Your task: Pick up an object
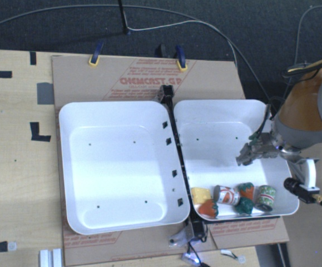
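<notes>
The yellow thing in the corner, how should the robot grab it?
Probably from straight above, gripping the yellow block across its near and far sides. The bin wall blocks its left side, and a red toy crowds its front right corner. The gripper hangs farther back.

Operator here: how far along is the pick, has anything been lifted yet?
Done: the arm has reached in, and its claw is over the right bin. In hand: nothing visible in the claw. Left: the whole pick; the small objects lie clustered along the bin's near wall.

Single fixed cam, overhead at slant, both white bins (66, 166) in frame.
</notes>
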{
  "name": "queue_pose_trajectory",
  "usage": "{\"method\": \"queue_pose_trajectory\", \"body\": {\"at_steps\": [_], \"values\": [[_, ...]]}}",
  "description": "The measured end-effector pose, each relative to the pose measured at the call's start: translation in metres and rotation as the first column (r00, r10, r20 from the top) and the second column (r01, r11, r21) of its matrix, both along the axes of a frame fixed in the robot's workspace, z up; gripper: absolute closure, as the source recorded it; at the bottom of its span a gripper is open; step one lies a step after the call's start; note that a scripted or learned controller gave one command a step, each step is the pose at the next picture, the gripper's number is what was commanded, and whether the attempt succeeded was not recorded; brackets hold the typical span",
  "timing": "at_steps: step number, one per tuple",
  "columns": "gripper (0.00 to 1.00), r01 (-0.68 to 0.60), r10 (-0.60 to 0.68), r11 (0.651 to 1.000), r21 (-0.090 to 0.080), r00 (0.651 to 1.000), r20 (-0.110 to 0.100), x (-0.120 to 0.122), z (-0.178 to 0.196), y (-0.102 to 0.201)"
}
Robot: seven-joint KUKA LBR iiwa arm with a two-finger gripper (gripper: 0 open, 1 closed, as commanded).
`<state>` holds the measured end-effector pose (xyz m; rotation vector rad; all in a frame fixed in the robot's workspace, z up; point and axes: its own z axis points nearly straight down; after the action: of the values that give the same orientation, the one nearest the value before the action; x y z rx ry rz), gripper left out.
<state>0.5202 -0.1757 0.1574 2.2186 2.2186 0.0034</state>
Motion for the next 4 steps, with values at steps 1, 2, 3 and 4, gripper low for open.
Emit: {"method": "queue_pose_trajectory", "body": {"at_steps": [1, 2, 3, 4], "values": [[1.00, 0.000, 0.000, 1.000, 0.000, 1.000, -0.002, -0.001, 0.042, -0.003], [1.00, 0.000, 0.000, 1.000, 0.001, 1.000, -0.002, -0.001, 0.079, -0.003], [1.00, -0.005, 0.005, 1.000, 0.002, 1.000, -0.004, -0.008, 0.085, 0.054], [1.00, -0.005, 0.005, 1.000, 0.002, 1.000, -0.004, -0.008, 0.091, 0.111]]}}
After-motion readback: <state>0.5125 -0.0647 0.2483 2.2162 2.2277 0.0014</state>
